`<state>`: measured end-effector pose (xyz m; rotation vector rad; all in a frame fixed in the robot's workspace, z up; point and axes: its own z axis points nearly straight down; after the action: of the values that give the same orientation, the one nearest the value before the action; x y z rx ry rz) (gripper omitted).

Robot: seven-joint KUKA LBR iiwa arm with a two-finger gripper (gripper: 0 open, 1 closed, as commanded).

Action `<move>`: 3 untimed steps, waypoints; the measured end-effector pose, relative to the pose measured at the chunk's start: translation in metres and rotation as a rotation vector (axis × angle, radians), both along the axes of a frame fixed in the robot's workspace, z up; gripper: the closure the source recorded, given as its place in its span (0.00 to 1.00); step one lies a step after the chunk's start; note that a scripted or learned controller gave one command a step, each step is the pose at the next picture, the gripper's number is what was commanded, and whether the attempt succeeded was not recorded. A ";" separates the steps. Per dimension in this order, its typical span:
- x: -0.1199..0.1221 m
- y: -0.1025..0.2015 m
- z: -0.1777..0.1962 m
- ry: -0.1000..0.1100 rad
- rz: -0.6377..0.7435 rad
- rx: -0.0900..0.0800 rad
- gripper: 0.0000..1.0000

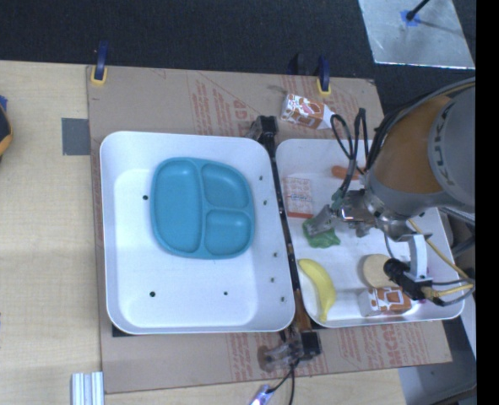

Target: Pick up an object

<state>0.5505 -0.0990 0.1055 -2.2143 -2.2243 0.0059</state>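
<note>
- Fixed above the bench, looking down at a slant onto two white bins side by side: left bin (pixel 118 226), right bin (pixel 293 154).
- Facing so that the bench's far edge, with its blue clamps (pixel 100 62), lies toward the top of the frame, dark floor beyond.
- Set at middling height: both bins whole in frame, cardboard underlay (pixel 190 99) and wooden bench top (pixel 29 251) showing around them.
- Arm (pixel 418 154) entering from the right, close under the lens and looming large; gripper (pixel 325 222) over the right bin.
- Blue divided plate (pixel 203 207) left of the gripper, banana (pixel 318 287) below it in frame.
</note>
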 end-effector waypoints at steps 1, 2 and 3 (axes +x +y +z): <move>0.009 0.006 -0.014 -0.002 0.001 -0.001 0.00; 0.009 0.005 -0.004 -0.001 0.003 -0.001 1.00; 0.020 -0.065 0.065 -0.004 -0.002 -0.001 1.00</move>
<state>0.5702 -0.1636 0.1705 -2.2193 -2.2241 0.0022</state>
